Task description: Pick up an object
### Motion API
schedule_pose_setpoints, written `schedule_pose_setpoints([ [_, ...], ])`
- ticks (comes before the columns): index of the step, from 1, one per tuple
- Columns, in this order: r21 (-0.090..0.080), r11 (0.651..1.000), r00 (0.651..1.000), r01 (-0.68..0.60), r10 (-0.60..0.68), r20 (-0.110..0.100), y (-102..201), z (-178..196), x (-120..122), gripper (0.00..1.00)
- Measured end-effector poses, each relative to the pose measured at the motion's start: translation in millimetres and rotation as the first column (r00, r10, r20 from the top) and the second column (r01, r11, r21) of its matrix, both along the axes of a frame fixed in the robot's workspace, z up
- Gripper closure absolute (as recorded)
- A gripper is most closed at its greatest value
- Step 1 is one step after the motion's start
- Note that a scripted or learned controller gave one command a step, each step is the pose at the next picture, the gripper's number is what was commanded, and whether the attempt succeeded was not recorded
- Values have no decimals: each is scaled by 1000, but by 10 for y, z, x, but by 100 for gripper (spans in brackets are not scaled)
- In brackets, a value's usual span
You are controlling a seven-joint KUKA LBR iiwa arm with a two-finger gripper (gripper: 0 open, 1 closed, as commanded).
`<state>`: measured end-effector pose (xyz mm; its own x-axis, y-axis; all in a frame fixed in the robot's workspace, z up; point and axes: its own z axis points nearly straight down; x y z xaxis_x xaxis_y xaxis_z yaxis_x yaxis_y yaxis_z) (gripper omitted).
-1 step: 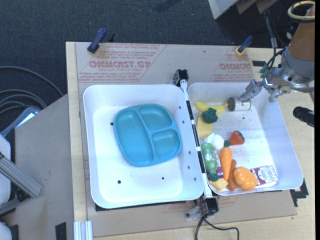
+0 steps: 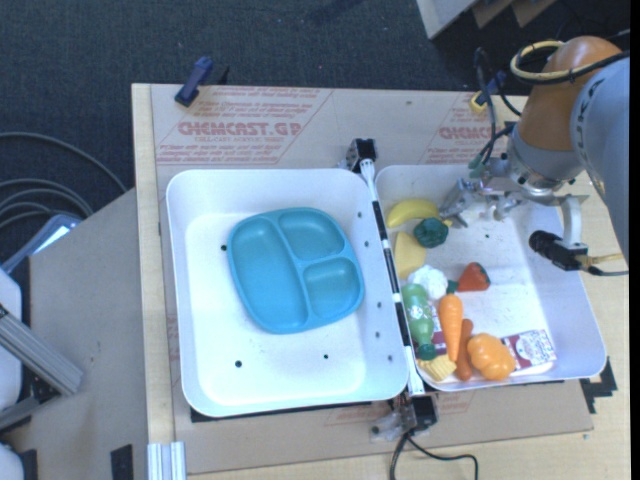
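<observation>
The scene is lit brightly and evenly from above, and the white bins (image 2: 200,298) are rendered close to overexposed, with detail washed out on their walls. Only soft, short shadows are cast under the blue tray (image 2: 295,268). Slight blur and coarse compression grain are seen throughout.

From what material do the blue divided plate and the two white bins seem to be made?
The blue divided plate looks like moulded plastic with a matte finish: uniform colour, rounded compartment edges. The left bin and right bin seem thin formed plastic, smooth, slightly glossy, with rounded rims. This remains uncertain.
</observation>
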<state>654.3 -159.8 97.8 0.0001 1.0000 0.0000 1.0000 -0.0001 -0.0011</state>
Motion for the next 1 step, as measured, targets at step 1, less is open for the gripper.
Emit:
schedule_pose_setpoints([
  [1,-2,1000,1000,-2,2,4,405,-102,135,0],
])
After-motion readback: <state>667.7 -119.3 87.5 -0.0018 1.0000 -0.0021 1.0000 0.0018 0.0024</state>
